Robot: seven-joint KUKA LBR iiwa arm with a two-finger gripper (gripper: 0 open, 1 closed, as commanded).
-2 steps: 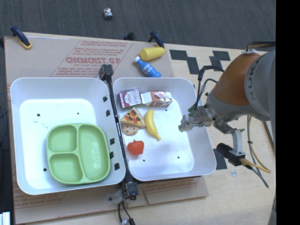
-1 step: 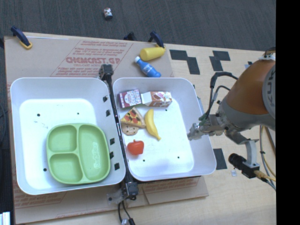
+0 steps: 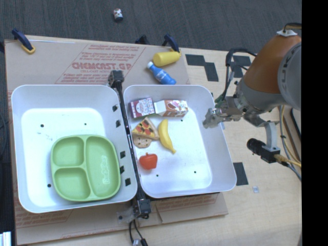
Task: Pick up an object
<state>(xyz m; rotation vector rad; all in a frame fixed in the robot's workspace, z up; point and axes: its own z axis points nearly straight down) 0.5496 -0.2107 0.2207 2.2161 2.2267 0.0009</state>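
End effector: positioned at the right rim of the right bin, carried by the grey arm with orange band; whether it is released or clenched cannot be told, and no item is seen between its tips. Right bin contents: milk carton lying on its side toward the far wall, dark red box just left of it, banana near the centre, pizza slice left of the banana, cookie just below the pizza, red tomato nearer the camera. Left bin: one green divided plate. Worktop beyond the bins: yellow bottle and blue bottle, close together.
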